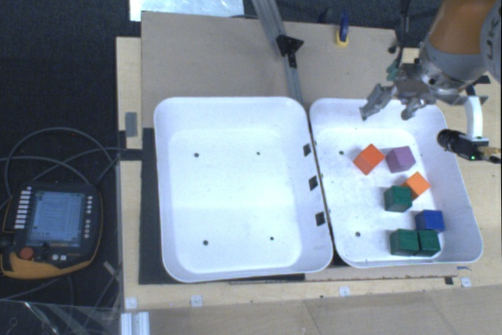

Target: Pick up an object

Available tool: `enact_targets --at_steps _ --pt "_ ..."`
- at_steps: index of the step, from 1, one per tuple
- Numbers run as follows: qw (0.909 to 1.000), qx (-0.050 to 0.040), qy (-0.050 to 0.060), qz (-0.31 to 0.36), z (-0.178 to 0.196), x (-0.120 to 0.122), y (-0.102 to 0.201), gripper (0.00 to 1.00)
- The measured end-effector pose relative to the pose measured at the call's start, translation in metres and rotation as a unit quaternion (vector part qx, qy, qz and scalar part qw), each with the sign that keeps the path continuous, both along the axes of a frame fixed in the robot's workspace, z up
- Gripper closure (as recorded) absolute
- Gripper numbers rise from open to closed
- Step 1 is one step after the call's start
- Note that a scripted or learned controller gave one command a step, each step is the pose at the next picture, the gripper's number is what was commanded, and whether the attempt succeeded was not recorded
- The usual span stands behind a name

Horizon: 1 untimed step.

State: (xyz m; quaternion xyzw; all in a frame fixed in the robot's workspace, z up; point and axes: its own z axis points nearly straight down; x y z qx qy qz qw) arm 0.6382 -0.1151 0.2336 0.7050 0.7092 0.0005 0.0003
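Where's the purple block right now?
The purple block lies in the right bin, toward its far end, just right of the larger orange block and below the gripper.

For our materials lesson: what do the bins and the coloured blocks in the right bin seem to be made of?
Bins: probably moulded plastic, white and smooth, with rounded corners and raised rims.
Blocks, such as the orange block and purple block: likely painted wood or plastic, judging by flat matte faces and crisp edges; the picture cannot settle which.

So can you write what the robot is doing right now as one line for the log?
arm: over right bin, far edge | fingers: open, holding nothing | blocks: orange block, purple block nearest, untouched | left bin: no blocks
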Motion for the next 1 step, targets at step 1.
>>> enact_targets --at_steps 1 --pt "1.0000 0.0000 0.000 0.000 0.0000 0.0000 0.0000 0.00"
